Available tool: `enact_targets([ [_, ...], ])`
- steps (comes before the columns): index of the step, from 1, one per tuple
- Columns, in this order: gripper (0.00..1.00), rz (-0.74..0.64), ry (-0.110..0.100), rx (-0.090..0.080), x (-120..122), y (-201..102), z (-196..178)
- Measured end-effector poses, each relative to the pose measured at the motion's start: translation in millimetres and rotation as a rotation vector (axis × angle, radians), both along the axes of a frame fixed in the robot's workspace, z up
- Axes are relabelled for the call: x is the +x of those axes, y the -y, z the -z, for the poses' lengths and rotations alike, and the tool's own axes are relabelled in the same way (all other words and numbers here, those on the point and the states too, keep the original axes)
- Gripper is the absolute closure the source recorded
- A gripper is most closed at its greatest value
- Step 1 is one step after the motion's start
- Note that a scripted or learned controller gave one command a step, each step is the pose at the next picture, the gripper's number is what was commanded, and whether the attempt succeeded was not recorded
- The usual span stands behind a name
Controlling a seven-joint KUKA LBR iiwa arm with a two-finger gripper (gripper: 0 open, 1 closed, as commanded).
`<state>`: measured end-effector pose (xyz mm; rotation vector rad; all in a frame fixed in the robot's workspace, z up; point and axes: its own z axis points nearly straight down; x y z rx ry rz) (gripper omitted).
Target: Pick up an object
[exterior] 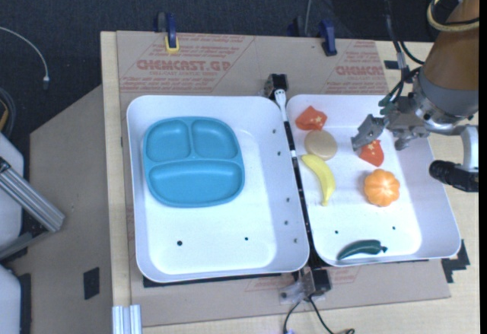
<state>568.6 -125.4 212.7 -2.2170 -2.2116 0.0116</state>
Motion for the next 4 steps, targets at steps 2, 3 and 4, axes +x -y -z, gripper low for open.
enact_targets([
  [2, 0.00, -0.002, 0.005, 0.000, -1, -4, 56],
  [3, 0.00, -0.003, 0.008, -0.001, 9, -2, 107],
  [4, 0.00, -0.002, 0.008, -0.001, 8, -3, 130],
])
